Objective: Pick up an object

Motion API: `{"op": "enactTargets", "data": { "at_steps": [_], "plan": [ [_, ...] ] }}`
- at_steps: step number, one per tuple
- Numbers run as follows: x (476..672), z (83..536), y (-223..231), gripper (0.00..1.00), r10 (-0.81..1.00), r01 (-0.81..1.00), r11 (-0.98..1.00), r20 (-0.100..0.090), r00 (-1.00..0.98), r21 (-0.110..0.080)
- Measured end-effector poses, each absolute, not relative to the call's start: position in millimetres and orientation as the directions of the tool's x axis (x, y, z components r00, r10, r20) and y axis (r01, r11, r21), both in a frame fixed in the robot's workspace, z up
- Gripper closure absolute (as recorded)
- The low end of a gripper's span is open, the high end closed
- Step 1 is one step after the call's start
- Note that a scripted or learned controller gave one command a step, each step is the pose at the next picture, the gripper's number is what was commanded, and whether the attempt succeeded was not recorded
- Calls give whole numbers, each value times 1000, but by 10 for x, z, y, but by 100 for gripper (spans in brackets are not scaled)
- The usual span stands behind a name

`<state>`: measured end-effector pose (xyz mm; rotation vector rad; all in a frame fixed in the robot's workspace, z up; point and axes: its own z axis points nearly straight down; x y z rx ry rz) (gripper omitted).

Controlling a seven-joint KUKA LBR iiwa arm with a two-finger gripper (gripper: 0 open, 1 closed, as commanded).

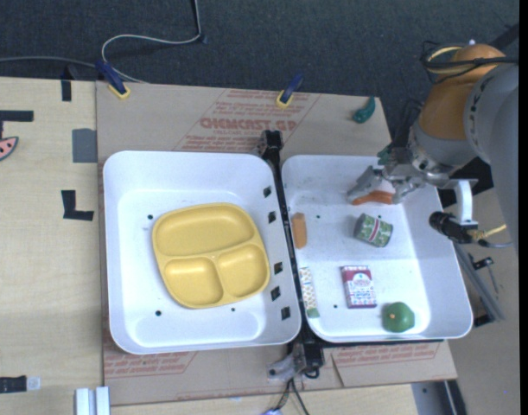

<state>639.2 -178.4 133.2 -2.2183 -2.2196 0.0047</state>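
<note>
Cardboard-covered bench with two white bins point(125, 258), grey gripper point(378, 187) over the right bin, fingers spread, small orange carrot-shaped object point(372, 198) lying between and just under its fingertips, unlifted.

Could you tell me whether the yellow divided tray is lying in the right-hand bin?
No, the yellow divided tray lies in the left bin, while the right bin holds the small items.
</note>
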Motion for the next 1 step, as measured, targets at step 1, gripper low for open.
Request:
{"op": "enactTargets", "data": {
  "at_steps": [1],
  "plan": [
    [6726,937,-1816,0,1000,1000,3,-9,-3,18]
  ]
}}
